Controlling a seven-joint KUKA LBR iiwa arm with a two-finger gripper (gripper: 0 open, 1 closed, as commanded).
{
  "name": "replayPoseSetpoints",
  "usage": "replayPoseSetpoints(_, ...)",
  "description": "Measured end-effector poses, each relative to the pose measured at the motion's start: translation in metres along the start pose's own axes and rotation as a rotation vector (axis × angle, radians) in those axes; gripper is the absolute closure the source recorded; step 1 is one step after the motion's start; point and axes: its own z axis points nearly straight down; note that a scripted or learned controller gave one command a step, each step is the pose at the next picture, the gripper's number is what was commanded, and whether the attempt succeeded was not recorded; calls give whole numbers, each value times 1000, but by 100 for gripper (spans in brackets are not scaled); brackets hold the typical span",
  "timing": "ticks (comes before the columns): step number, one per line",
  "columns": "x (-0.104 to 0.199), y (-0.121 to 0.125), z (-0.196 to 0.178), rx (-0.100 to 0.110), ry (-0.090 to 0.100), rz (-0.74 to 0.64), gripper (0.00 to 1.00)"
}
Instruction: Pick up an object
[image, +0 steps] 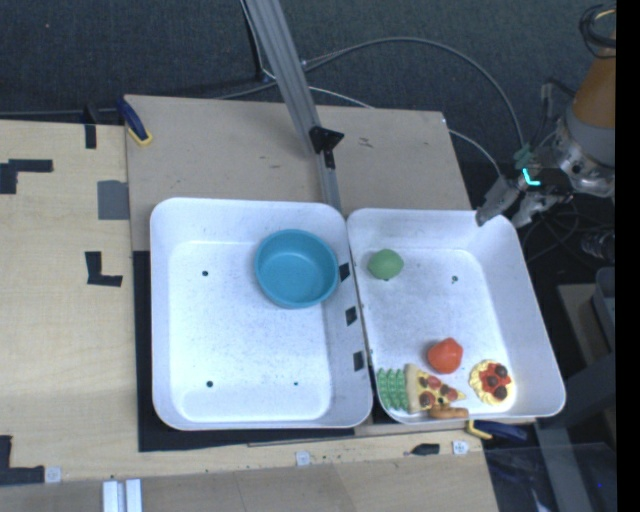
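Two white bins sat side by side on the bench. My gripper (497, 208) hovered over the right bin's (530, 300) far right corner, holding nothing; its finger state was unclear. Nearest, a green ball (385, 264) lay leftward.

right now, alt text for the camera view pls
The gripper hangs over the right bin's top right corner. That bin has a green ball, red ball and toy food; the left bin has a blue bowl.
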Motion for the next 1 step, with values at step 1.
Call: replayPoseSetpoints(1,0,0,0,0,0,0,0)
